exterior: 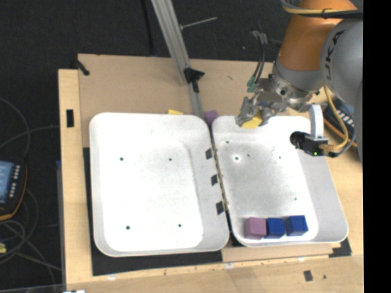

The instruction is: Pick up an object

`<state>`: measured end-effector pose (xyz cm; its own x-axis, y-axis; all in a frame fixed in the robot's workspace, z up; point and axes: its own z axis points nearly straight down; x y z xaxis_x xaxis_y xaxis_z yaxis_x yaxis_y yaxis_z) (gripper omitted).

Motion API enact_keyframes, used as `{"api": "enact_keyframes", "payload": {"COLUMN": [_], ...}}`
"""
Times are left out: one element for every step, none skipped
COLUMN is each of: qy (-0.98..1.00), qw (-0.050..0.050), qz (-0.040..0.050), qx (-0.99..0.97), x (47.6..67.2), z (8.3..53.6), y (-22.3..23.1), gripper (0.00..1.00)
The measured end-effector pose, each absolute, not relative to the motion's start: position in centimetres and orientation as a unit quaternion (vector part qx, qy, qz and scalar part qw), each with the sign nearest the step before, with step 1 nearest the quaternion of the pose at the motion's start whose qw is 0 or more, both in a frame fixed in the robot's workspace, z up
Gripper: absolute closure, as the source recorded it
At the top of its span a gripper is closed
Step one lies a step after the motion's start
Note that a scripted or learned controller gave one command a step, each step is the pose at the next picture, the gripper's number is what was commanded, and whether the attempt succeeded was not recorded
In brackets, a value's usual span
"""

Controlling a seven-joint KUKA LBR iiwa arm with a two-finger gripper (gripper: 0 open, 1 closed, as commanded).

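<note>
The grey KUKA arm, its orange band uppermost, reaches over the far rim of the right bin, with its gripper lowered at that bin's far left corner. A small yellow block shows right at the gripper's tip, just over the bin's far rim. How wide the tool stands open, and whether it has hold of the yellow block, cannot be told from this angle. Inside the right bin, three cubes sit in a row against its near wall, touching or nearly so: a purple cube on the left, a blue cube in the middle and a second blue cube on the right. Just outside the right bin's far left corner, a second purple block lies on the bench. Immediately left of the right bin stands the left bin, their rims meeting along a seam. A flat yellow piece lies further left of the right bin, just behind the left bin's far rim. A slanted aluminium rail rises from near the right bin's far left corner.
</note>
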<state>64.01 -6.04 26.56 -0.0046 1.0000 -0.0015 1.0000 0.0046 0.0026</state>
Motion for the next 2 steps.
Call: {"api": "enact_keyframes", "payload": {"qy": [0.710,0.707], "qw": [-0.002,-0.001], "qz": [-0.0007,-0.0019], "qx": [0.705,0.708], "x": [62.8,62.1], "z": [23.2,19.4], "y": [-0.1,-1.8], "gripper": [1.00,1.00]}}
